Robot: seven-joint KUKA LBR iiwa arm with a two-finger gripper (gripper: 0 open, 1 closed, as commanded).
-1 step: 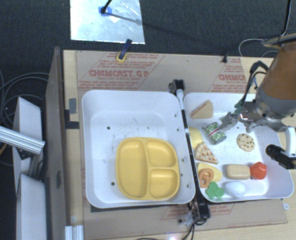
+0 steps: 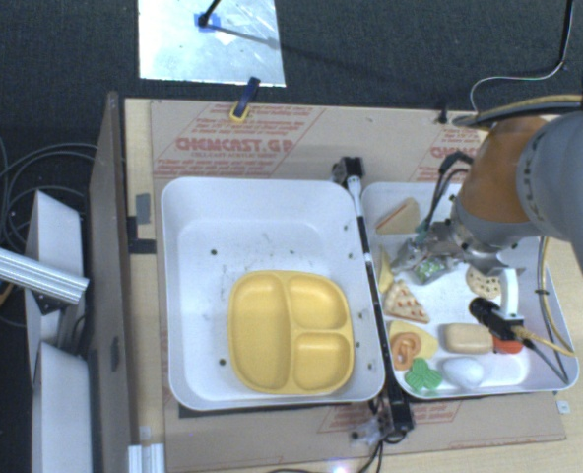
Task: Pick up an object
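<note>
Pincer [image 2: 421, 260] low in right bin [image 2: 557, 308], grip state unclear, pizza slice [image 2: 406, 304] just below it

Two white bins: the left bin [image 2: 188, 264] and the right bin [image 2: 557, 318]. One yellow divided tray [image 2: 291, 331] with three compartments. One pizza slice [image 2: 406, 304], one cookie [image 2: 485, 284], one bread roll [image 2: 466, 338], one white egg [image 2: 463, 371], one green piece [image 2: 421, 375], one tan wedge [image 2: 398, 215], one orange-ringed disc [image 2: 410, 345].
</note>
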